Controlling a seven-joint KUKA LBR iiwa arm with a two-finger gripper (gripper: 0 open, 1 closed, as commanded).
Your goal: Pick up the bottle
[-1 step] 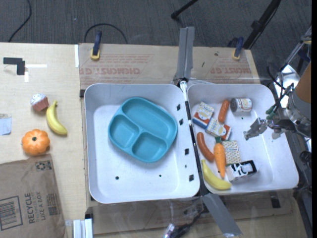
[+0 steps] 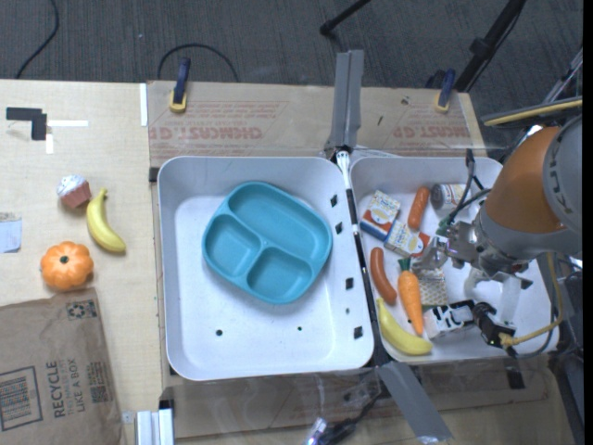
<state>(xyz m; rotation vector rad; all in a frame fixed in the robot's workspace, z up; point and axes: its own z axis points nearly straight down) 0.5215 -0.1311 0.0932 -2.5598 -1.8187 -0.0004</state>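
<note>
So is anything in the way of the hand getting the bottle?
A little. What looks like the bottle, white with a dark label, lies in the right bin just below the hand. A speckled grey piece lies between them, and the carrot and banana crowd its left side.

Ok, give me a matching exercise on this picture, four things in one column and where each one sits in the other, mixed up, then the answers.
Things:
1. blue tray
2. pumpkin
3. carrot
4. blue clamp

Places:
A. on the bench, left of both bins
B. in the right bin
C. in the left bin
D. on the cardboard's far edge, behind the left bin

Pairs: 1-C, 2-A, 3-B, 4-D
</note>
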